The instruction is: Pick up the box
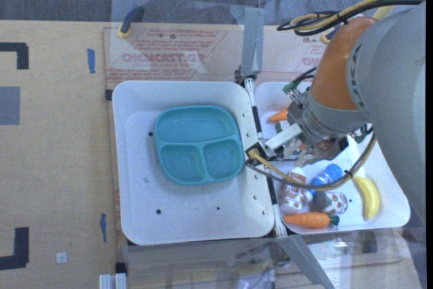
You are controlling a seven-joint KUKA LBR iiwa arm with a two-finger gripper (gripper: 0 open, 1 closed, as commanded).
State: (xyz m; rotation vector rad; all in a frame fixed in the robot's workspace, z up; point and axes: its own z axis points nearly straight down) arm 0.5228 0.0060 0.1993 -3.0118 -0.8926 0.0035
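The reach is in hand: the gripper (298,158) hangs just above the box (295,195); finger state cannot be told. A descent is called for next.

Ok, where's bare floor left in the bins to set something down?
Left bin: bare strips left of and below the teal tray. Right bin: crowded, with arm, banana, carrot, blue bottle and box close together.
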